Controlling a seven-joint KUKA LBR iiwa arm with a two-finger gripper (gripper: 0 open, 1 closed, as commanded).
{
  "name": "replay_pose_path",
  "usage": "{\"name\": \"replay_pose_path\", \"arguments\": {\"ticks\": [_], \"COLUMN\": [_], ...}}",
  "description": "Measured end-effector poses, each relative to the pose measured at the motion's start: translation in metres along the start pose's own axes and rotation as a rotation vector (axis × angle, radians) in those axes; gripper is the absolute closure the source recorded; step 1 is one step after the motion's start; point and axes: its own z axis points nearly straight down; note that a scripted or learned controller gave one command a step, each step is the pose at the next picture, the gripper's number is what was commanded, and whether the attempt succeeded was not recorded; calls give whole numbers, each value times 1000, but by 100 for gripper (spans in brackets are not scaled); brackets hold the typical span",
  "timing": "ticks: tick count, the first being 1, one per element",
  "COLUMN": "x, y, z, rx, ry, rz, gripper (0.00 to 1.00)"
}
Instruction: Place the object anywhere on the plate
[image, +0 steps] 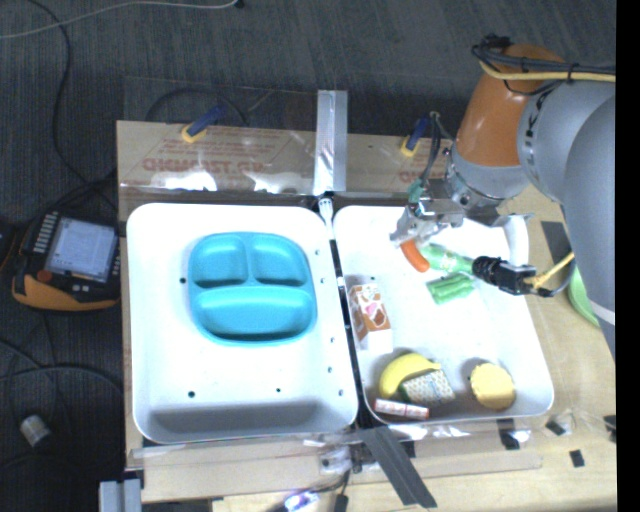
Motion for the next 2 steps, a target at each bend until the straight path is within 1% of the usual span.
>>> {"name": "replay_pose_path", "arguments": {"ticks": [1, 2], "x": [80, 180], "y": [-2, -21], "z": [15, 15], "rx": [0, 2], "ry": [1, 2], "rz": [-81, -96], "gripper": [100, 100]}}
